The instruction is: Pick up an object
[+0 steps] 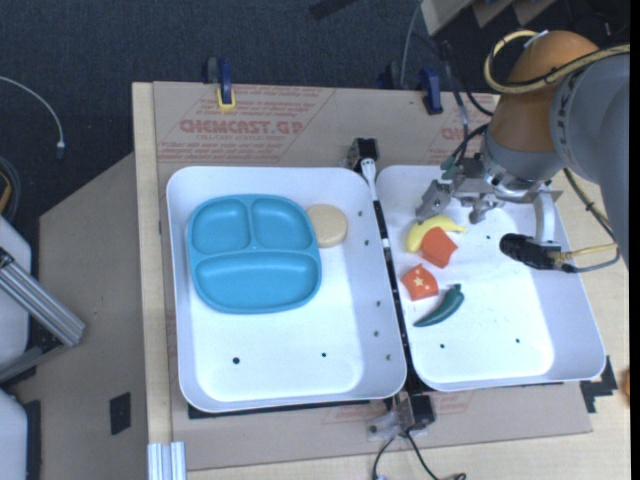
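Gripper (458, 196) sits just up-right of the yellow banana (430, 230); can't tell whether it's clenched or released.

floor: dark blue carpet (150, 28) | bench: cardboard-topped (300, 108)

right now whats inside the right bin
The right bin holds a yellow banana-like piece, an orange block, a red block and a dark green pepper. The gripper hangs over its far end, covering the floor beneath.
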`<state>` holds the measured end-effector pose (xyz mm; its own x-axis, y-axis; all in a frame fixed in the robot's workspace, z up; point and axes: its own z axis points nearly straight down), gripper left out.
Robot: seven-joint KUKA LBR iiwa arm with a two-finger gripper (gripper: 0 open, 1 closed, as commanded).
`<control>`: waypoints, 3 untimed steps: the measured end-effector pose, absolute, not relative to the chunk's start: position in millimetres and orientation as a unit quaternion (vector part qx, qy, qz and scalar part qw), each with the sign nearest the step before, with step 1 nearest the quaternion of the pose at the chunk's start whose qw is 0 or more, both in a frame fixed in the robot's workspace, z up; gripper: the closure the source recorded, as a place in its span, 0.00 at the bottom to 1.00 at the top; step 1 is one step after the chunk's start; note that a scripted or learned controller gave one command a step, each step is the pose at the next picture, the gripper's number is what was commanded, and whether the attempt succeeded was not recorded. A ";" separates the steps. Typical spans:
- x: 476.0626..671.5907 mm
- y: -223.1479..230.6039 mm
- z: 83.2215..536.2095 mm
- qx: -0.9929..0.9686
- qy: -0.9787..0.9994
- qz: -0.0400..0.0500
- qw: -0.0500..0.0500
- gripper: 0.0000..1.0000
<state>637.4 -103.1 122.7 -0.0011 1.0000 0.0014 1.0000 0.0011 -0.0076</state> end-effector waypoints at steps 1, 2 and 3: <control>639.2 -102.9 86.1 -0.707 -0.708 -0.001 -0.003 0.00; 641.3 -104.0 100.4 -0.707 -0.707 -0.002 -0.006 1.00; 650.9 -108.4 149.2 -0.707 -0.707 -0.002 -0.003 1.00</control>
<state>650.9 -108.4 149.2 -0.0009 1.0000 -0.0017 1.0000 0.0009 0.0064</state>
